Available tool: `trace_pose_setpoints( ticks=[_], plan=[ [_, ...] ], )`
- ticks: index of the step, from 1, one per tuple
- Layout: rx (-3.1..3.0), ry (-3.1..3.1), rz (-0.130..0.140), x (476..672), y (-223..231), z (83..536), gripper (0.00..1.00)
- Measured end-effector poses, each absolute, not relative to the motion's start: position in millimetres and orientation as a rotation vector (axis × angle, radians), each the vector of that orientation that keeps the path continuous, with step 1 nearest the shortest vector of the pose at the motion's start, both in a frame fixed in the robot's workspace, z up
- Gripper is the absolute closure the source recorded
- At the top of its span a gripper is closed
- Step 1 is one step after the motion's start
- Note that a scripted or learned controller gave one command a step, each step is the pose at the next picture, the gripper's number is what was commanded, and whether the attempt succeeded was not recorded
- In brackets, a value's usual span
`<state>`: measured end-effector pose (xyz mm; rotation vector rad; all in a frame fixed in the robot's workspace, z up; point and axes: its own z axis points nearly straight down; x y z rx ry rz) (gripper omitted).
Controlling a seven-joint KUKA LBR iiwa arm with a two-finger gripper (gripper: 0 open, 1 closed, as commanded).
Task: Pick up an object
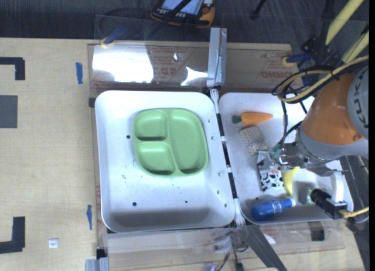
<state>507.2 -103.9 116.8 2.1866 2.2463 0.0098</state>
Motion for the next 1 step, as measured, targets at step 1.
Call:
trace_pose_setpoints(
  ticks=[1],
  plan=[
    [2.199, 2.245, -0.001, 498.9, -56.1, 234.2, 1.00]
  ],
)
